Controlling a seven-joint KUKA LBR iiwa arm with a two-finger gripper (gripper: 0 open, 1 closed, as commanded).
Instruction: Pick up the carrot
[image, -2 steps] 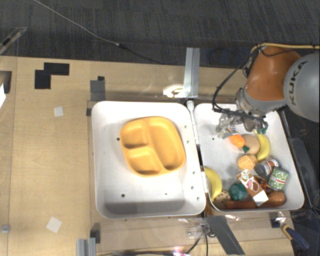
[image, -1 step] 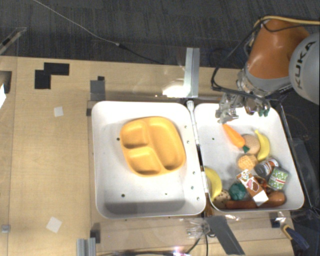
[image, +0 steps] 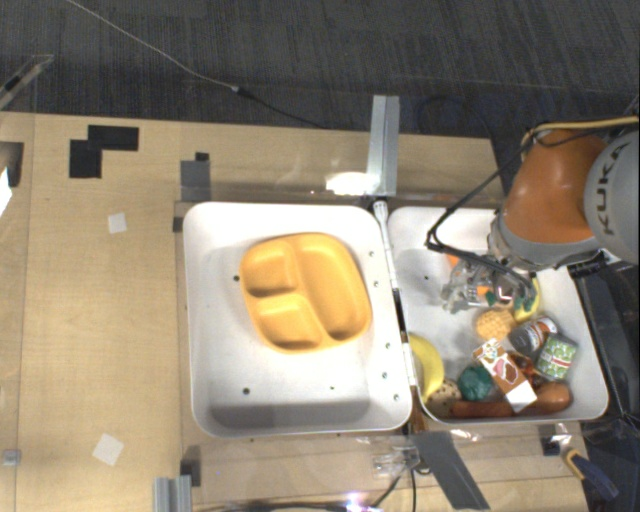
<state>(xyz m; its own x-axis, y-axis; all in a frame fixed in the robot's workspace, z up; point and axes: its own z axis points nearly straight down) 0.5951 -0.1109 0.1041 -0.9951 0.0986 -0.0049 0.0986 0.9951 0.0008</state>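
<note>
One orange carrot (image: 487, 291) sits right at the hand (image: 472, 290) in the right bin (image: 420, 235); the hand's state I cannot tell

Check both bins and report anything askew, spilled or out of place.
One oddity: a yellow banana-like item leans against the right bin's left wall, near the divider rather than in the main pile. The yellow compartment plate lies slightly rotated in the left bin. Nothing looks spilled or damaged.
</note>
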